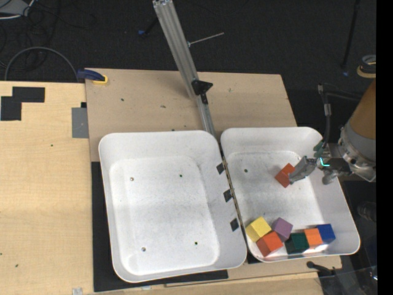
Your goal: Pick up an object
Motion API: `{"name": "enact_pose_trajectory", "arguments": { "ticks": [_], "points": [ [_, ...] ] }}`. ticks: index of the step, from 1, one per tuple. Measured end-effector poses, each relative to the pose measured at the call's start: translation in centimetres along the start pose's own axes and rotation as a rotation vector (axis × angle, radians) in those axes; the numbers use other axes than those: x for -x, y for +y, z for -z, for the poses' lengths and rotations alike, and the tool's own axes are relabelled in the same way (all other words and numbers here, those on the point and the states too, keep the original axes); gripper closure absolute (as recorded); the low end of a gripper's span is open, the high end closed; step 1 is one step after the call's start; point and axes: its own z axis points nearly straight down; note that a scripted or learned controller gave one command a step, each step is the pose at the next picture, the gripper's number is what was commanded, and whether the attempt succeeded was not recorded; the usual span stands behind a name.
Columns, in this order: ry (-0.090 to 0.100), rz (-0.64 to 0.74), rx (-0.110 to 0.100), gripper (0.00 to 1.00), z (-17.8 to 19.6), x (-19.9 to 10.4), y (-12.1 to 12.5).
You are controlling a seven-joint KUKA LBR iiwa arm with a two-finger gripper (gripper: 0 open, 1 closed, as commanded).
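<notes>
The arm [362,134] reaches in low over the right bin [270,141], its wrist level and its gripper [301,171] pointing toward the bin's middle. A red block [284,176] sits at the fingertips, touching them; whether the fingers clasp it or merely rest beside it cannot be told. In the bin's near corner huddle yellow [258,227], purple [282,227], red-orange [269,243], green [297,243], orange [314,236] and blue [326,232] blocks.
</notes>
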Motion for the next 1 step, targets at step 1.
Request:
{"name": "enact_pose_trajectory", "arguments": {
  "ticks": [1],
  "points": [
    [0.0, -0.001, 0.0, 0.0, 0.0, 0.0, 0.0]
  ]
}}
